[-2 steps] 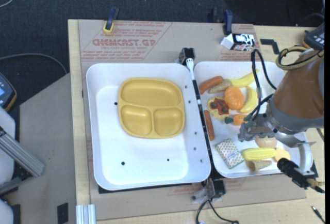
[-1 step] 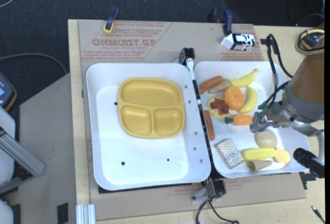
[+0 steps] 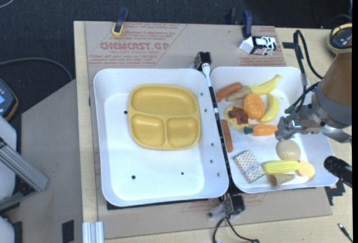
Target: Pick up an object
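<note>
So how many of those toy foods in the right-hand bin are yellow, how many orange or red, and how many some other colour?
Yellow: 3, two bananas and a corn cob
Orange or red: 5, orange fruit, carrot, two sausages, red-topped piece
Other: 3, beige potato-like lump, checkered cracker, brownish piece
Total: 11, though overlapping pieces may hide more.

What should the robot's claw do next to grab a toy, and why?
Probably drop straight down a little. The claw sits in the right bin, right between the toy carrot and the tan potato, with nothing seen in it. I would aim for the carrot, the closer one.
</note>
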Available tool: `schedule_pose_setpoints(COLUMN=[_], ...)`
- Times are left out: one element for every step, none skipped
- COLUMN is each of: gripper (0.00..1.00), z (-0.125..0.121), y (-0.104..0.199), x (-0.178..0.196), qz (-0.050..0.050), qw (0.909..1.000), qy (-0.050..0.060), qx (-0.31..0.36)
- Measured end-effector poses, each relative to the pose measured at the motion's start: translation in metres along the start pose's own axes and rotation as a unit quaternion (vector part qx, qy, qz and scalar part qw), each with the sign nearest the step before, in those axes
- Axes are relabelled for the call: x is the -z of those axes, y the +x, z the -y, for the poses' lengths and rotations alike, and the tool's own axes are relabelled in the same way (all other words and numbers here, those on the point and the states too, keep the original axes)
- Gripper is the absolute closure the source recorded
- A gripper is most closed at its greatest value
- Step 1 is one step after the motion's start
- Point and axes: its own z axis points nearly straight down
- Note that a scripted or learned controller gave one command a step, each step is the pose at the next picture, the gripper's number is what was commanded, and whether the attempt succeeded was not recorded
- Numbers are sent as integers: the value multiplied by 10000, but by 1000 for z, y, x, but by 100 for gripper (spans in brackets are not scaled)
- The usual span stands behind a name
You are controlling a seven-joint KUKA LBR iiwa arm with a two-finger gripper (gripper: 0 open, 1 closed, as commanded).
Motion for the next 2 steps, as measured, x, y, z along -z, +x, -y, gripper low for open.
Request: schedule_pose_setpoints(gripper=[100, 100], z=[-40, -75], y=[48, 99], x=[4, 10], qz=[-11, -14], qw=[10000, 10000], qy=[2, 0], qx=[30, 29])
